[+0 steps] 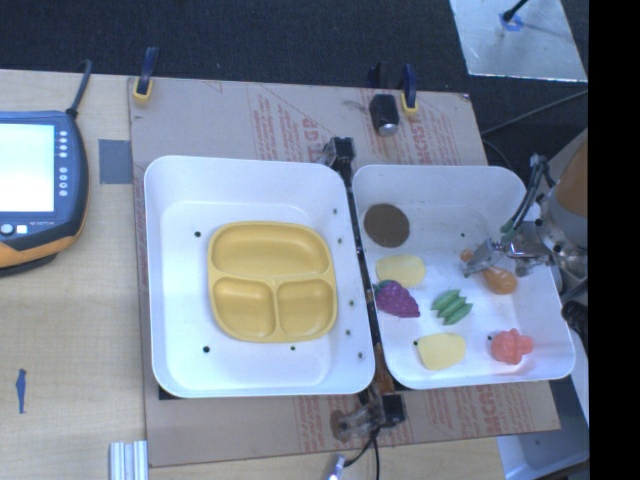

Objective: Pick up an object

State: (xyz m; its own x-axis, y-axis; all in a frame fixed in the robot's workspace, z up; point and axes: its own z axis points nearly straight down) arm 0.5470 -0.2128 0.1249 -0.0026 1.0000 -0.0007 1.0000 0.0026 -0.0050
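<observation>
Two white bins sit side by side on the bench. The left bin (170,268) carries a yellow tray (272,280) with three compartments, lying near its middle. The right bin (440,183) holds the small pieces: a brown disc (386,225) near its upper left corner, a pale yellow piece (401,270) below the disc, purple grapes (397,299) against the left edge, green pods (451,306) about the middle, another pale yellow piece (441,350) by the lower edge, and a pink piece (511,346) toward the lower right corner. The gripper (482,259) reaches in over the right edge, low over the bin, its tips just beside an orange piece (499,280) near that edge. The fingers (488,256) are too small and blurred to tell whether they are spread or closed, and nothing can be made out between them.
</observation>
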